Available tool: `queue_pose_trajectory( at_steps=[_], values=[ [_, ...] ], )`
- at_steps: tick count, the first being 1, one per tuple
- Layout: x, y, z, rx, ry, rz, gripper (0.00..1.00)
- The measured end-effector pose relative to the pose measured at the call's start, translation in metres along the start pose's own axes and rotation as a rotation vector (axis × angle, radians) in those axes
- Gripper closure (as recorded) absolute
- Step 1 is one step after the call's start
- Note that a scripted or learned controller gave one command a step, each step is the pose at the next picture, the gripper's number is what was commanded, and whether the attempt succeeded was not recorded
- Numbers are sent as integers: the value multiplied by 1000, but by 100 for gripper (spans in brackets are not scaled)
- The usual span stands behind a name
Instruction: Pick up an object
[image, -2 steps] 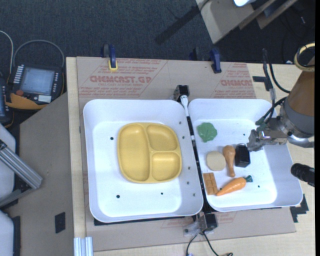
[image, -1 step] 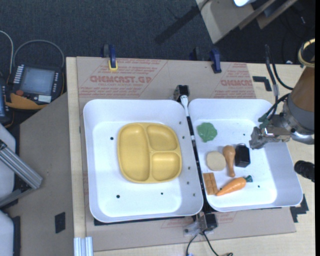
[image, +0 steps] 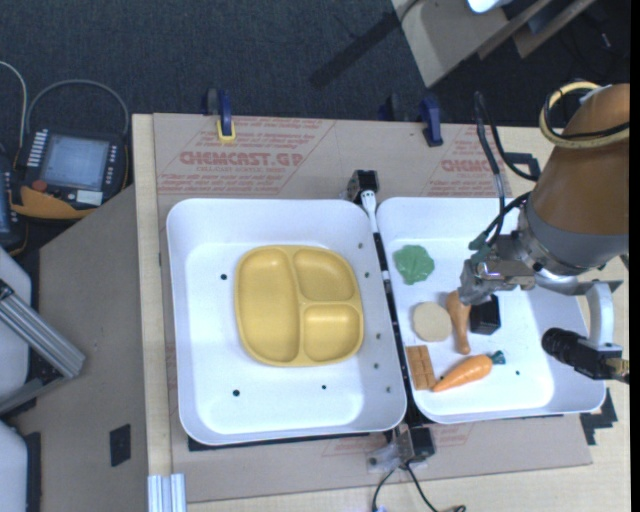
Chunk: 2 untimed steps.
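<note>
The end effector (image: 480, 300) hangs low in the right bin (image: 530, 395), its dark tip just beside a brown stick (image: 459, 322). Whether it is open or holds anything, I cannot tell. Crowded near it lie a tan disc (image: 432, 321), a carrot (image: 465, 372), a cracker (image: 421, 367) and, farther off, a green lump (image: 414, 263). The left bin (image: 200, 400) carries a yellow tray (image: 298, 304). The risk is the crowding: closing here could nudge the stick against the disc or pinch two things at once, so the grip slips.

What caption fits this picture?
Gripper hovers over toy food in the right bin; yellow tray sits left.
</note>
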<state>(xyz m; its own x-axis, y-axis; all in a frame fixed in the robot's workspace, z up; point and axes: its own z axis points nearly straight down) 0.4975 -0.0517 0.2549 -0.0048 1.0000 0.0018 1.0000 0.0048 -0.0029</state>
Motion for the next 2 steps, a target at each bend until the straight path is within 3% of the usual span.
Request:
queue_pose_trajectory(
  at_steps=[2],
  values=[
    [105, 20, 1, -5, -1, -2, 100]
  ],
)
